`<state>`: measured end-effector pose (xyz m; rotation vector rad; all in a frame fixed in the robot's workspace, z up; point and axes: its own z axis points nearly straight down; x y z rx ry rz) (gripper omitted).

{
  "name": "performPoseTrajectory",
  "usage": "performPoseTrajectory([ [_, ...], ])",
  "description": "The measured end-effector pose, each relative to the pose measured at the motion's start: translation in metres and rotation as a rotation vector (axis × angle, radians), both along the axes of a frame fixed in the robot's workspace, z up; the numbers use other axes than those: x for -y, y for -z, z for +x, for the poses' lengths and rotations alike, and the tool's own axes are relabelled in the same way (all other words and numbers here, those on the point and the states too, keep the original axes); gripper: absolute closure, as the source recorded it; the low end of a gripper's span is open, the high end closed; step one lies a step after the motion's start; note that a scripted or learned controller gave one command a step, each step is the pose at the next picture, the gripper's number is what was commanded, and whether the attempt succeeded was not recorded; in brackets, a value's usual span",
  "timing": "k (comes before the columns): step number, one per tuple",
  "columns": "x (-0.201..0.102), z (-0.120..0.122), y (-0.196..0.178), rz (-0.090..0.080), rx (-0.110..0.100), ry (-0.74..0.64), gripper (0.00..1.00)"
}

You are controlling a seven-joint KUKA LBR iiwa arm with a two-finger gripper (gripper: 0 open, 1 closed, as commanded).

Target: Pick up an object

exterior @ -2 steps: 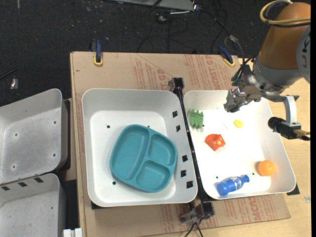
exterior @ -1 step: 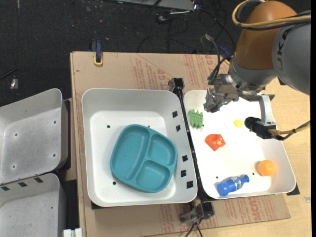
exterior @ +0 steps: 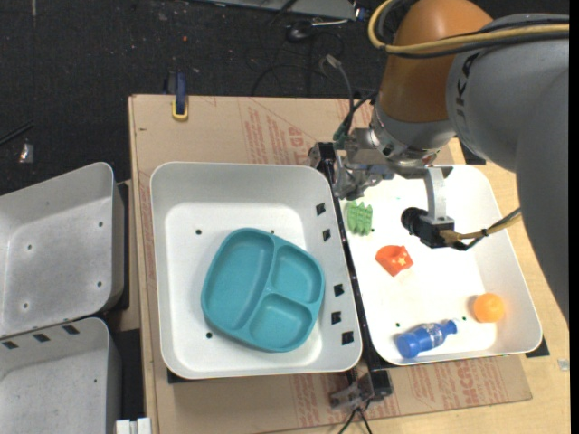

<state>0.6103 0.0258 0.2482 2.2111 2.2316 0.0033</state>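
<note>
The gripper (exterior: 355, 181), its grip state hidden from this angle, hangs at the right bin's (exterior: 507, 242) upper left corner just above a green toy (exterior: 361, 217), with an orange block (exterior: 393, 259) nearby.

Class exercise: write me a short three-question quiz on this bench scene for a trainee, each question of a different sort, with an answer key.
1. True or false: the teal divided tray lies in the same bin as the blue bottle.
2. Multiple choice: which thing lies nearest the tool? A) orange ball B) green block C) blue bottle
3. Fill in: the red-orange piece lies in the ____ bin as the camera sees it.

Key: 1 false; 2 B; 3 right
</note>
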Motion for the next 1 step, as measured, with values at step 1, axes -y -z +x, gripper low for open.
performPoseTrajectory([
  [1,-0.0502,0.0186,-0.0038,0.001,0.001,0.001,1.0],
])
